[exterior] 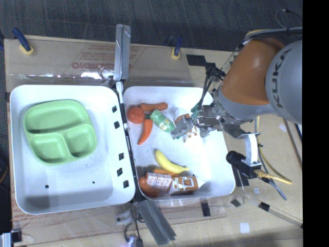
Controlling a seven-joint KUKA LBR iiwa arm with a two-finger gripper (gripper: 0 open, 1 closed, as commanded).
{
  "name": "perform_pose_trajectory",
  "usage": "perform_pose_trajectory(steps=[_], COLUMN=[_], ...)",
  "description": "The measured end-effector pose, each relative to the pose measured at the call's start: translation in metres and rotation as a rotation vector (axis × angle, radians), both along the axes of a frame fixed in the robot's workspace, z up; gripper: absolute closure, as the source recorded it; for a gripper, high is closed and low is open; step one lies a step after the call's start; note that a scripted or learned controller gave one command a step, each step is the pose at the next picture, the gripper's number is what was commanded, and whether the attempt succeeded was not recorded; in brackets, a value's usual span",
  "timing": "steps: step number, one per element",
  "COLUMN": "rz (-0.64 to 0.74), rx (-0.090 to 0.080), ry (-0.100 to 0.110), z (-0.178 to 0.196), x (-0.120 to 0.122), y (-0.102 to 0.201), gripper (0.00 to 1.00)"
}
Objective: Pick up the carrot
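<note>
Gripper (186, 129) over right bin (218, 181) – we can't tell its state; carrot (146, 131) lies apart, ungrasped – pick not yet done

A dark carpet (154, 9) with a fine ribbed weave fills the far part of the scene, beyond the bench. The bench (288, 199) has a pale wooden top, bare at the near right. A sheet of brown cardboard (77, 55) with faint red printing lies along its far edge, held by two blue clamps (23, 41), one at the far left and one near the middle. Small squares of black tape (198, 60) sit right of the middle clamp. The light is even and soft.
</note>
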State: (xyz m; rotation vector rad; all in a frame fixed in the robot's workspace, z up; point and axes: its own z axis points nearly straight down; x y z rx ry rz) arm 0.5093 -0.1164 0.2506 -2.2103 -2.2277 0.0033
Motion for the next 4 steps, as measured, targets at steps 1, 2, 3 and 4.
perform_pose_trajectory(steps=[1, 2, 3, 4], rz=[0.145, 0.511, 0.519, 0.629], rx=[-0.001, 0.000, 0.000, 0.000], ry=[-0.002, -0.001, 0.000, -0.004], z=[-0.003, -0.059, -0.028, 0.041], x=[0.144, 0.147, 0.113, 0.057], y=[0.041, 0.121, 0.205, 0.237], gripper=[0.00, 0.00, 0.00, 0.00])
